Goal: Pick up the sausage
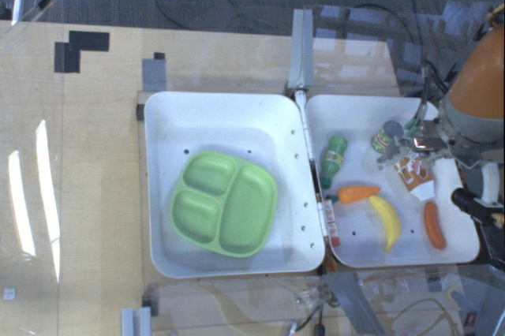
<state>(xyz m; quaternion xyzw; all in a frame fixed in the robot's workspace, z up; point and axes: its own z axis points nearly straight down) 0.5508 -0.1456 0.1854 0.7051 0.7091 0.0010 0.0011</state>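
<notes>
Arm hovering over right bin
The fingers [410,143], state unclear, are hanging above the small red-orange sausage [433,225], which is lying free at lower right.

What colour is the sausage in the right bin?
Orange-red, seen in the camera view: the sausage lies near the right bin's front right corner, beside the banana.

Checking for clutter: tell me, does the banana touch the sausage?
Apart. The camera view shows bare white bin floor between the banana and the sausage.
</notes>
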